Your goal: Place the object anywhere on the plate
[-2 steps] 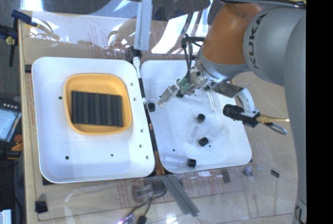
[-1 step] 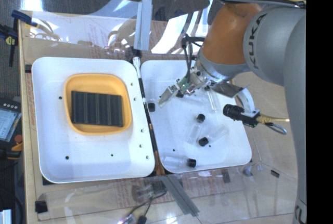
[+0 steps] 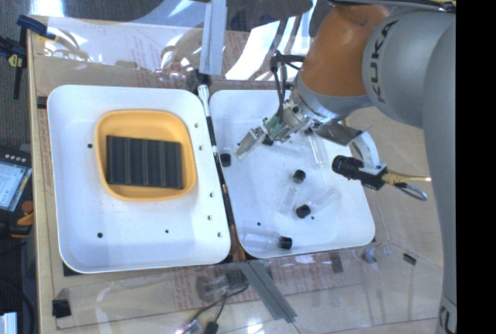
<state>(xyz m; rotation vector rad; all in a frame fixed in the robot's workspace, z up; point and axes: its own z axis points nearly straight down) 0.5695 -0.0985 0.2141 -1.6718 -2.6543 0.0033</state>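
Now: tool (image 3: 249, 140) over right bin (image 3: 353, 228), finger state unclear; clear vials (image 3: 297, 177) below; yellow plate (image 3: 145, 154) in left bin (image 3: 70, 170).

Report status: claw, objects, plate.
Claw hovering over right bin, upper left area. Clear vials with black caps lying loose in that bin. Yellow plate in left bin, dark ridged insert on it.
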